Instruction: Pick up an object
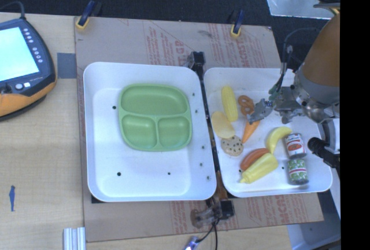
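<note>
Carrot [250, 131] lies just below the end effector [261, 110].

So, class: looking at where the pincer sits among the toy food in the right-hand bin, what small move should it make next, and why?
Probably a short drop straight down. The pincer hovers in the right bin just above the carrot and beside the pretzel, with nothing seen between its tips, so the carrot looks like the nearest thing to grasp.

Bright, even overhead light; the white bins [98, 127] near overexposure, glare washing out the screen [14, 58] at upper left. Shadows are soft and short. The picture is slightly soft, grainy throughout.
</note>
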`<control>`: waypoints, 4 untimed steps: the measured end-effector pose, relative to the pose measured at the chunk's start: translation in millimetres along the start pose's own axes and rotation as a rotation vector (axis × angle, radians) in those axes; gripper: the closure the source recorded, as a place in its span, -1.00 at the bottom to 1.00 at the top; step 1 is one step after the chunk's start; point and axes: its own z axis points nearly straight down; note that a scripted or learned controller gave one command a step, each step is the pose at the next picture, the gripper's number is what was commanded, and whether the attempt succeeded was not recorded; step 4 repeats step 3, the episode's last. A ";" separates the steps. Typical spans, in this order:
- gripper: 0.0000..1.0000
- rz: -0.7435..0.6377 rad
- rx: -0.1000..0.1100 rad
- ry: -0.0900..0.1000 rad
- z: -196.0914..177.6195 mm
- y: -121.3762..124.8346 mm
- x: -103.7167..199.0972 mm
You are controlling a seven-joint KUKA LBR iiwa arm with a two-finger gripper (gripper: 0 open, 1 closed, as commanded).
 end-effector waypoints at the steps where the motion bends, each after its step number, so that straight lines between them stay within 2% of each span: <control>1: -1.00 -0.001 0.000 -0.001 115.9 25.4 3.1; 2: 1.00 -0.005 0.003 -0.003 105.8 25.2 1.9; 3: 1.00 0.000 -0.002 0.000 14.6 75.8 73.7; 4: 1.00 0.000 -0.002 0.000 14.6 75.8 73.7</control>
